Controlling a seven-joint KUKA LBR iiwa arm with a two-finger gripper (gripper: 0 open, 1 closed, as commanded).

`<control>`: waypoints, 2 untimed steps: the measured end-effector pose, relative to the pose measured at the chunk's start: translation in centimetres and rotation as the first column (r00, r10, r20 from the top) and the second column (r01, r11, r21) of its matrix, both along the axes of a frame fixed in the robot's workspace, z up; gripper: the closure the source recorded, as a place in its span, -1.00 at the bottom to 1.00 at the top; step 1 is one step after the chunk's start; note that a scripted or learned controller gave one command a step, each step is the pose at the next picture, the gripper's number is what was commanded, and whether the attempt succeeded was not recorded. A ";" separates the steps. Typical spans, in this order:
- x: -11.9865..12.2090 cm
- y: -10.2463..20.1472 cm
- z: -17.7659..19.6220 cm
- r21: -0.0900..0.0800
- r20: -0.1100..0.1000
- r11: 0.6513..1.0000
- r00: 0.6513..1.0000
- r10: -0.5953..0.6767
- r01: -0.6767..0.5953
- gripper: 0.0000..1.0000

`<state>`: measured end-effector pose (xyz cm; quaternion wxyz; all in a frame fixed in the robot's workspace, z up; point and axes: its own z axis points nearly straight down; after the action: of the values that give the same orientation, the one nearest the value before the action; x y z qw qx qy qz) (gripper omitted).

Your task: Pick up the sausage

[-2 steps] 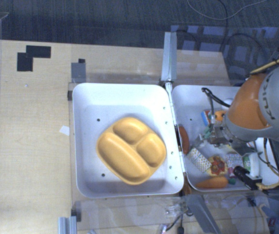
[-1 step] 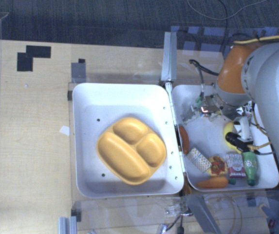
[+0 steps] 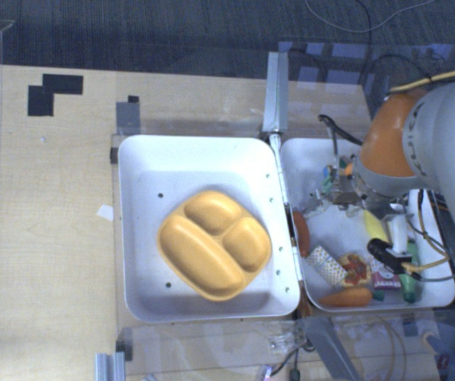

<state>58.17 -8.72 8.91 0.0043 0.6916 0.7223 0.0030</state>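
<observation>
Reddish-brown and glossy, the sausage point(image 3: 301, 233) lay along the left wall of the right bin point(image 3: 306, 153), lengthwise against the divider. Nearer the camera, along that bin's front edge, sat an orange carrot-like piece point(image 3: 346, 297), a patterned wrapper point(image 3: 325, 263) and a small red packet point(image 3: 356, 268), with a yellow item point(image 3: 375, 227) and a green one point(image 3: 411, 286) towards the right. The sausage looked light, smooth and somewhat yielding, likely slippery; taking it across its middle, jaws spanning the short width, seemed the best hold, though the wall beside it left little room for a finger. Further back, the gripper point(image 3: 340, 190) hung over the bin's middle, apart from the sausage; whether it stood open or closed could not be told. In the left bin point(image 3: 144, 161) rested a yellow divided tray point(image 3: 214, 243)
</observation>
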 end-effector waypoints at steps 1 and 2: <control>6.3 -0.4 -0.3 0.005 -0.036 0.992 0.991 -0.129 0.129 -1.00; 3.1 0.0 -0.1 0.004 -0.003 0.938 0.938 -0.345 0.345 -1.00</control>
<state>61.22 -8.68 8.78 0.0023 0.8076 0.5898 0.0029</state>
